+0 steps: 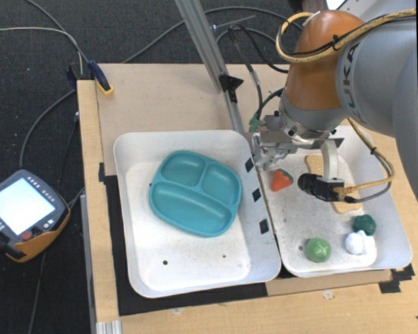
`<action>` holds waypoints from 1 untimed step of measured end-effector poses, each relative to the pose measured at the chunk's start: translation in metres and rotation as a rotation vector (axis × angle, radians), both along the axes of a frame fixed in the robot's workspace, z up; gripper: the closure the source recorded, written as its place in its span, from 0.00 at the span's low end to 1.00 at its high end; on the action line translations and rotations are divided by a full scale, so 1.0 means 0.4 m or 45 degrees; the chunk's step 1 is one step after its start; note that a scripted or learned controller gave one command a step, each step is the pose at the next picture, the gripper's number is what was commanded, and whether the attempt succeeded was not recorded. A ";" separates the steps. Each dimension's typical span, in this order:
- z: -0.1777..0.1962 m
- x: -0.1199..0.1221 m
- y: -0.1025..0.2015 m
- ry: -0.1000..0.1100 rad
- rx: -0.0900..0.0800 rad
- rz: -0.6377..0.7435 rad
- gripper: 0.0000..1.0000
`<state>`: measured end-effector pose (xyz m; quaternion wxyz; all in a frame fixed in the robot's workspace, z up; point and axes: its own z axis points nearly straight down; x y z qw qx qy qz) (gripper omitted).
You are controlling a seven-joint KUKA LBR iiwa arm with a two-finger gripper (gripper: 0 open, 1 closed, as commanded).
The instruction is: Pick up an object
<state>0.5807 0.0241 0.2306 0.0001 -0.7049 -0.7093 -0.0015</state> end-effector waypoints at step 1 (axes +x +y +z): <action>-0.013 0.050 0.106 0.000 0.000 -0.001 1.00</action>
